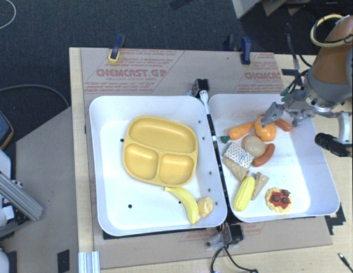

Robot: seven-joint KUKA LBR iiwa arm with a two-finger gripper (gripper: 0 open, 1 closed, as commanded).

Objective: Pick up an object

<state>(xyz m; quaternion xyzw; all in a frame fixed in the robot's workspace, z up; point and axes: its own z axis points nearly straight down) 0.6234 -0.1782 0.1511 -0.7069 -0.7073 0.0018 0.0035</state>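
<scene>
The gripper point(277, 114) hangs low over the far side of the right bin point(319, 175), just above an orange toy fruit point(267, 131) in a crowd of play food; whether it is apart or together I cannot tell. The fruit looks light, stiff and smooth, likely slippery, so a hold across its rounded middle seems best.

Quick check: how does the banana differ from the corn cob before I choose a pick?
The banana lies in the left bin just below the yellow divided plate; the corn cob lies in the right bin among other toy foods. The banana is curved and smooth; the corn cob is straight and stubbier. Both are yellow.
</scene>
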